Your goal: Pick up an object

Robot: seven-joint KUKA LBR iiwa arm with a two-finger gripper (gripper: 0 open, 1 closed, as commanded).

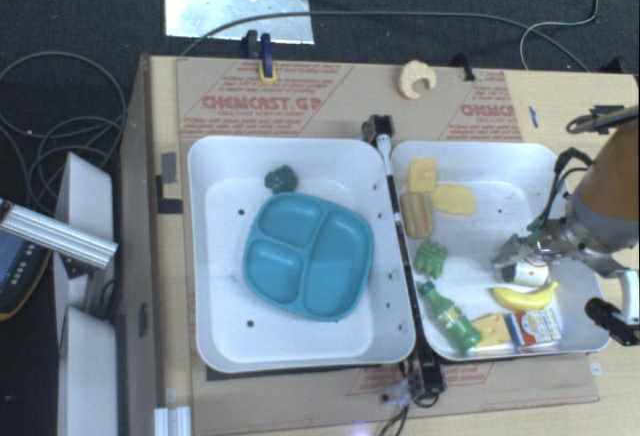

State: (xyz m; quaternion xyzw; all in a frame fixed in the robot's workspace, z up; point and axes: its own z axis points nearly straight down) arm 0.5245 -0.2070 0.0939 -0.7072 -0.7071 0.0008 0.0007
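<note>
A: Banana (524, 297), a small yellow one, is the thing lying closest below the gripper (522, 262). It sits in the right bin (480, 156), toward that bin's near right corner.

B: And the gripper relative to the banana?

A: Just above it in the picture, at the end of the grey arm (605, 199) that comes in from the right. A small white and dark piece (529, 273) sits right at its tip, touching or nearly touching the banana's upper edge. I cannot tell whether that piece is an object or part of the tool.

B: Fingers spread or clamped?

A: I cannot tell; the tip is too small and blurred.

B: What else lies near the banana?

A: A white carton with red and blue print (535, 328) just below it, a yellow wedge (490, 328) beside that to the left, then a green bottle (449, 316) lying tilted. Further left and up is a green block (431, 258), a tan bar (415, 214), and two yellow pieces (440, 189).

B: The other bin?

A: The left bin (225, 174) holds a blue divided plate (307, 257) and a small dark green lump (281, 179), well apart from the banana.
</note>
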